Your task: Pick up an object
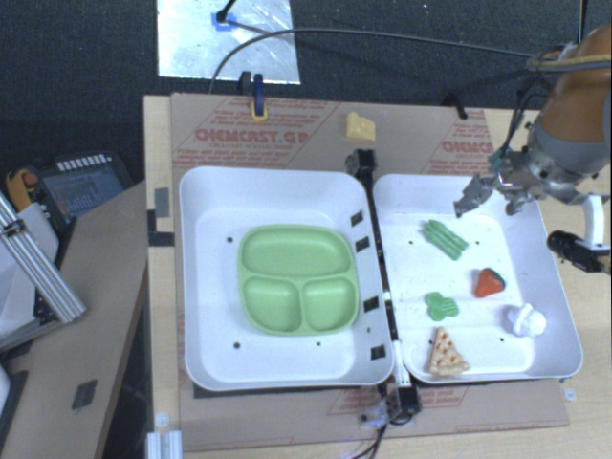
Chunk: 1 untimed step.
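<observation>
The right bin (550, 352) holds several toy foods: a green ribbed bean pod (445, 238), a red strawberry (490, 282), a small green leafy piece (441, 306), a pizza slice (445, 353) and a white piece (525, 320). My gripper (491, 202) hovers over the bin's far right corner, above and to the right of the bean pod. Its two fingers are spread open, and nothing sits between them. The grey arm with its orange band (574, 103) comes in from the upper right.
The left bin (206, 256) carries a green divided plate (296, 278). A yellow cheese wedge (360, 125) lies on the cardboard behind the bins. A black divider (375, 256) runs between the bins. A device (81, 191) and a metal rail (38, 266) stand at the left.
</observation>
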Motion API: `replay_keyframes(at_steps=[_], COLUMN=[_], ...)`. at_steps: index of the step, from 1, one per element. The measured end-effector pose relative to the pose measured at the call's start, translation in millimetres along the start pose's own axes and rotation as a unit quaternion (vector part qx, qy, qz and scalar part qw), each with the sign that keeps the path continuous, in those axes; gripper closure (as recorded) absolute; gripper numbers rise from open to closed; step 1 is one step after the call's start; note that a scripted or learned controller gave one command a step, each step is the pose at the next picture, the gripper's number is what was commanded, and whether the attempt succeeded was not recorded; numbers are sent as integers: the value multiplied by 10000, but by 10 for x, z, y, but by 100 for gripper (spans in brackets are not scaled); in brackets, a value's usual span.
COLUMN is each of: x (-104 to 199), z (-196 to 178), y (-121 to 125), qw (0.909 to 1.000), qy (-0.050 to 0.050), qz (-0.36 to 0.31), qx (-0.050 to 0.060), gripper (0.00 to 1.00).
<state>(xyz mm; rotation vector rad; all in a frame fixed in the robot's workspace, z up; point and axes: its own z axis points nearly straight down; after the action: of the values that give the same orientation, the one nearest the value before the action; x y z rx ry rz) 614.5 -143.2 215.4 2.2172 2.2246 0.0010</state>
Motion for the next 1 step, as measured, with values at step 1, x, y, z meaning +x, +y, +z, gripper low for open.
replay_keyframes(at_steps=[1], x=[-57], z=[444], y=[52], qw=[10000], qy=[-3], qz=[10], qx=[6], gripper=[0])
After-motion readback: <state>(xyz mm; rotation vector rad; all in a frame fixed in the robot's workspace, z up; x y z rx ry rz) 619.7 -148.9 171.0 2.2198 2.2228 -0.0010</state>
